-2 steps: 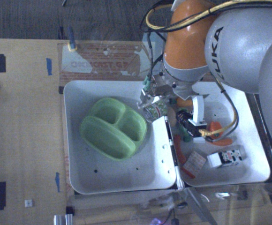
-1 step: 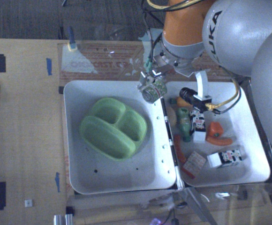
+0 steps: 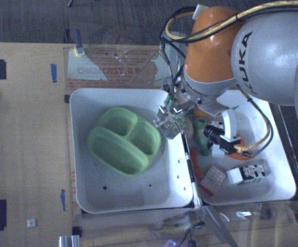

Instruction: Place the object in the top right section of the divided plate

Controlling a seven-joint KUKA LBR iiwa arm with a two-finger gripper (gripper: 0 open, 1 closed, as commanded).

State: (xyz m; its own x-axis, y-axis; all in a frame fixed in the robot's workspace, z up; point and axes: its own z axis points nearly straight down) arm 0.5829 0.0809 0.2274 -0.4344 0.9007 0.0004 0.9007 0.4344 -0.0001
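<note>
The green divided plate [image 3: 93, 140] lies tilted in the left white bin [image 3: 87, 189], with one long section at its lower left and two smaller ones at its upper right. My gripper [image 3: 171, 123] hangs over the wall between the two bins, just right of the plate's right edge. A small grey-green thing [image 3: 173, 128] shows at its tip; I cannot tell whether it is gripped. The arm's orange band and grey body cover the upper part of the right bin.
The right bin [image 3: 280, 187] holds a green object [image 3: 204, 141], an orange object [image 3: 238, 155], a red-orange strip [image 3: 195, 164], a tan block [image 3: 213, 179] and a white and black box [image 3: 247, 173]. A clear sheet with red print [image 3: 113, 68] lies behind the left bin.
</note>
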